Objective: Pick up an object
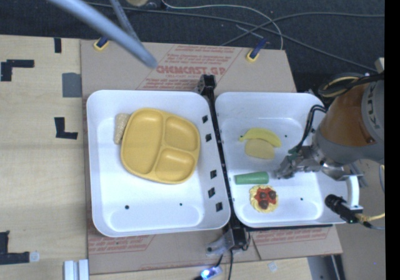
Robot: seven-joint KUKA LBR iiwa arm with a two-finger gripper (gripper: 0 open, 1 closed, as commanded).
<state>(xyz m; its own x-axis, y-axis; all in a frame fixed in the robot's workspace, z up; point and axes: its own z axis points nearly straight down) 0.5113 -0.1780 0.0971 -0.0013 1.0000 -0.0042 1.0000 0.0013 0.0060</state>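
Wooden counter (37,166), cardboard sheet under two white bins. Left bin (100,166) has a yellow divided plate (160,145) over a tan scrap. Right bin (300,110) holds a yellow banana piece (260,142), a green stick (251,178) and a small pizza toy (264,197). Your gripper (289,167) sits low in the right bin, just right of the green stick, arm bent in from the right with its orange band above. You're at the approach step; nothing is visibly pinched. Can't tell the finger spread. Next move calls for centring on one item, then closing.
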